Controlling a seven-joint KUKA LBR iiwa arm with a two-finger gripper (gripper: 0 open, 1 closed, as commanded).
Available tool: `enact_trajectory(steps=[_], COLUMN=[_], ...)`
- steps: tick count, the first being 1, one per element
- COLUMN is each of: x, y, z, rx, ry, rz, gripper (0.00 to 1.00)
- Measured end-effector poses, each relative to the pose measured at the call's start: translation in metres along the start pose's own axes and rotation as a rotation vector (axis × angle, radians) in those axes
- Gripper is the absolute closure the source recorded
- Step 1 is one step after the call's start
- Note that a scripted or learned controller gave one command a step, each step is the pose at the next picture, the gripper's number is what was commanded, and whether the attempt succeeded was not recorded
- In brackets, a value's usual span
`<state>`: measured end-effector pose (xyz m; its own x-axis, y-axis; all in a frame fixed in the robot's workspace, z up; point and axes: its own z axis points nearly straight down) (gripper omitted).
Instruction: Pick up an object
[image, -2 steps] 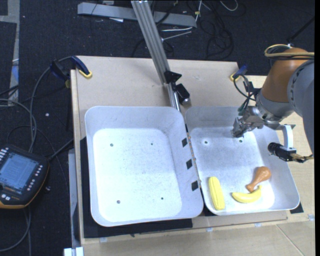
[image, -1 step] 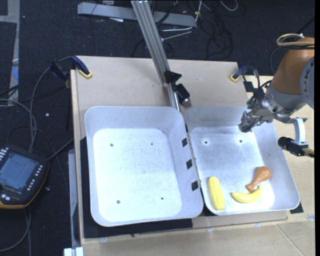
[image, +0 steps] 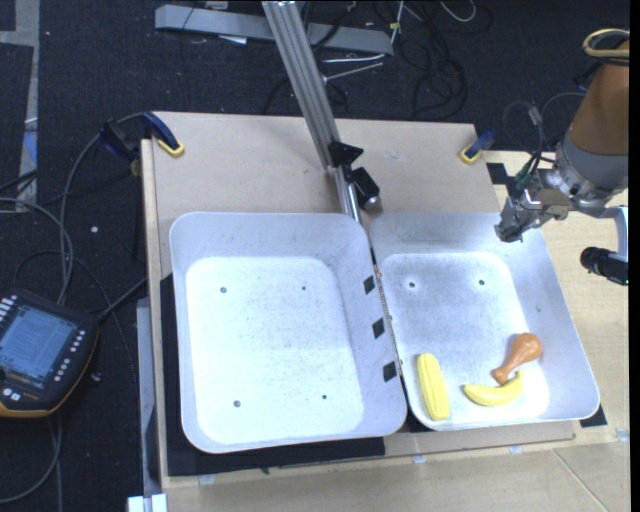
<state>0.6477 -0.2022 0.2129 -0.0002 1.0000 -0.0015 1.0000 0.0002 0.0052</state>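
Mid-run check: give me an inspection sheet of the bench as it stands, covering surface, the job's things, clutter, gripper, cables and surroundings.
Surface: light wooden bench bearing two shallow white bins, the left bin and the right bin, side by side.
Job's things: yellow corn cob toy, yellow banana toy and orange-brown drumstick toy, all near the right bin's front edge; banana and drumstick look to be touching.
Clutter: nothing seen in the left bin.
Gripper: two-finger gripper over the right bin's far right corner, apart from the toys; nothing seen in it.
Cables: black cables on the floor at left.
Surroundings: handheld control pendant on dark floor; slanted metal camera pole.
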Motion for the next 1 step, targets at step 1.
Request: enact_trajectory(steps=[1], x=[-0.0004], y=[-0.0088], z=[-0.0503], rx=[0.001], ry=[0.0], rz=[0.0], gripper=[1.0])
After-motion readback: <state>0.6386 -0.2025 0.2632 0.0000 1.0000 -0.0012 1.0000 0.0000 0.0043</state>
